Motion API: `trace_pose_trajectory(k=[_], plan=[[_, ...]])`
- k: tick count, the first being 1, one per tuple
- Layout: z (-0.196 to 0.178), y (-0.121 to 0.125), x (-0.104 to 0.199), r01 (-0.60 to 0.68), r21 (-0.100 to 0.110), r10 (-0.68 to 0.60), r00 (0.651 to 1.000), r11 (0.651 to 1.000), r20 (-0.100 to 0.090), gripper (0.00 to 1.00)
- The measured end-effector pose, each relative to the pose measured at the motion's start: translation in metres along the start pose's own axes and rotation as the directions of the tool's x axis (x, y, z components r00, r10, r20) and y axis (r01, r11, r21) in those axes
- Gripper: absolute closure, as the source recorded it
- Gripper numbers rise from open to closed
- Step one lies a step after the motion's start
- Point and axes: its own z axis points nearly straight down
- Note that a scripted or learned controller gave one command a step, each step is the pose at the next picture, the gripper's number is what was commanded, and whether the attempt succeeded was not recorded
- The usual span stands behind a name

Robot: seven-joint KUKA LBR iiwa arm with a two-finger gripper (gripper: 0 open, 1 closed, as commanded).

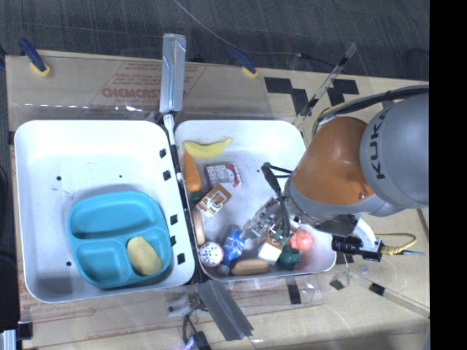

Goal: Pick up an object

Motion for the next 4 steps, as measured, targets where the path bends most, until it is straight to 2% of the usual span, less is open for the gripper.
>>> trace_pose_trajectory(k=[1, 2, 3, 4], plan=[[-0.057, -0.008, -0.087, -0.232, -0.003, 0.232, 0.973, 0.973, 0.004, 1.00], [-0.055, -0.008, -0.087, -0.232, -0.002, 0.232, 0.973, 0.973, 0.002, 0.00], [0.037, -0.038, -0.047, -0.195, -0.005, 0.195, 0.981, 0.981, 0.005, 0.00], [0.042, 0.023, 0.014, -0.159, -0.012, 0.159, 0.987, 0.987, 0.016, 0.00]])
